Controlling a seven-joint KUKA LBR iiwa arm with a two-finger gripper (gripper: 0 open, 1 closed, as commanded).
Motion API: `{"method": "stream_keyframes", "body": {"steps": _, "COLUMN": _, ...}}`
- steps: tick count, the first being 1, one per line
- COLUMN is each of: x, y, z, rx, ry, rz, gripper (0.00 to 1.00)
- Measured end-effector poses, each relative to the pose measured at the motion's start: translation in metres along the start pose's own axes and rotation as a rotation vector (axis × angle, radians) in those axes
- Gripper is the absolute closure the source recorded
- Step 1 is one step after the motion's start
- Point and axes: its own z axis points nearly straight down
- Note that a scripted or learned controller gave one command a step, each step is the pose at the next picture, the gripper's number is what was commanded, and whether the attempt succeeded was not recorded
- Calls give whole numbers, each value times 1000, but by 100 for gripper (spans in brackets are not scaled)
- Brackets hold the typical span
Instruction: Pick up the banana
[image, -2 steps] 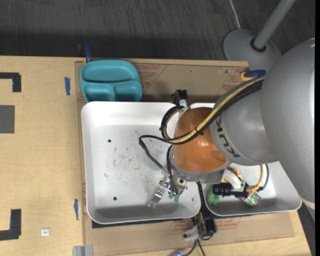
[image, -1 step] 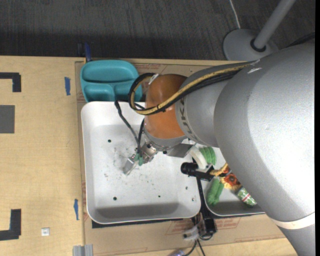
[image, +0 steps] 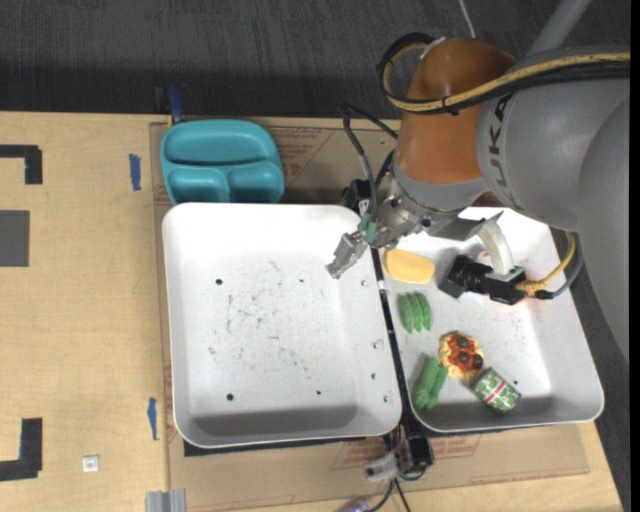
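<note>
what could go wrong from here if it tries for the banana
1. The gripper sits over the left bin, near the divider, while the yellow banana-like piece lies in the right bin; closing here would likely catch nothing.
2. That yellow piece is partly tucked under the arm's wrist, so a descent could nudge it instead of straddling it.
3. The green pea pod lies just below it and might be knocked or caught along with it.
</note>
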Motion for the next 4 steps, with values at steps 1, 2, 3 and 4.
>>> {"method": "stream_keyframes", "body": {"steps": 1, "x": 84, "y": 16, "z": 133, "rx": 1, "ry": 4, "rz": 49, "gripper": 0}}
{"method": "stream_keyframes", "body": {"steps": 2, "x": 30, "y": -38, "z": -39, "rx": 0, "ry": 0, "rz": -29, "gripper": 0}}
{"method": "stream_keyframes", "body": {"steps": 3, "x": 91, "y": -18, "z": 38, "rx": 3, "ry": 3, "rz": -185, "gripper": 0}}
{"method": "stream_keyframes", "body": {"steps": 4, "x": 132, "y": -61, "z": 133, "rx": 2, "ry": 3, "rz": -261, "gripper": 0}}
